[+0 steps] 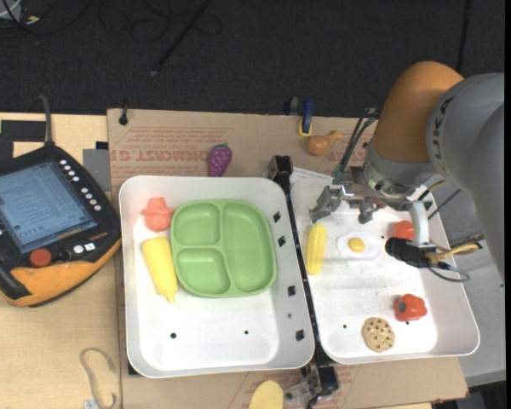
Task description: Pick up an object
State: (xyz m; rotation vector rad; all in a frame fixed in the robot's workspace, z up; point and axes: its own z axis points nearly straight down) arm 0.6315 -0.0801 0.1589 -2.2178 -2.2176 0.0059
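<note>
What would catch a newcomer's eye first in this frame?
Probably the bright green three-compartment plastic tray lying flat in the left white bin, with a yellow toy bottle and a pink toy beside it. Next, the grey arm with its orange band leaning over the right white bin, its gripper above a yellow corn cob and a fried egg toy.

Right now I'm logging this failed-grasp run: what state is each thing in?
end effector: over the right bin, fingers spread, holding nothing
corn cob: lying flat in the right bin
fried egg: flat, yolk up
green plate: upright in the left bin, compartments bare
yellow bottle: lying on its side
</note>
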